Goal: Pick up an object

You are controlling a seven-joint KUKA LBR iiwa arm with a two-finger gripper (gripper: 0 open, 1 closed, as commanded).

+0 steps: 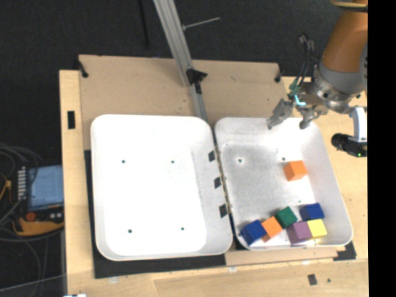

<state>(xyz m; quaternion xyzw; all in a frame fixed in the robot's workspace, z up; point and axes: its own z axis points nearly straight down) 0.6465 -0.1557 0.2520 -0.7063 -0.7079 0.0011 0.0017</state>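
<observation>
the spread, empty two-finger gripper [289,117] is seen poised beyond the lone orange plastic cube [295,169], which remains to be lifted.

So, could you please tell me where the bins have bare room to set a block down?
The left bin has bare floor wall to wall. In the right bin, the middle and far end are free up to the lone orange block; the near corner is crowded with six blocks. The gripper hangs over the far rim.

Open floor mid right bin [247,142] (blocks [286,223] crowded along its near wall).
</observation>
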